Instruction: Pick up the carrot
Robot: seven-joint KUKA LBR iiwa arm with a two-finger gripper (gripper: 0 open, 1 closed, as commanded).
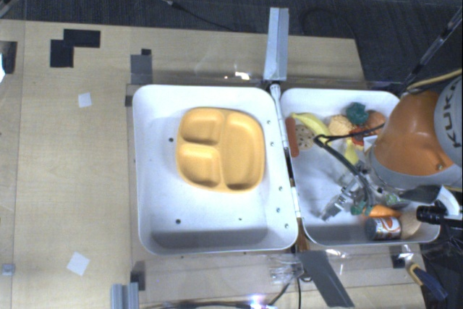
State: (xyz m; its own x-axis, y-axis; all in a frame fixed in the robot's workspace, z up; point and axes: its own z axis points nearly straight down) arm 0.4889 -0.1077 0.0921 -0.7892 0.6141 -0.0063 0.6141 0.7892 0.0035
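Note:
The carrot, a small orange toy with a teal-green top, lies near the front of the right bin, just above a can. My gripper hangs low over the bin floor, directly left of the carrot's green end and touching or nearly touching it. The arm's orange band covers the bin's right side and hides part of what lies there. I see nothing held between the gripper's tips.
A yellow divided plate sits in the left bin. At the right bin's back lie a banana, a red item, a teal toy and other toy foods. A can stands at the front wall.

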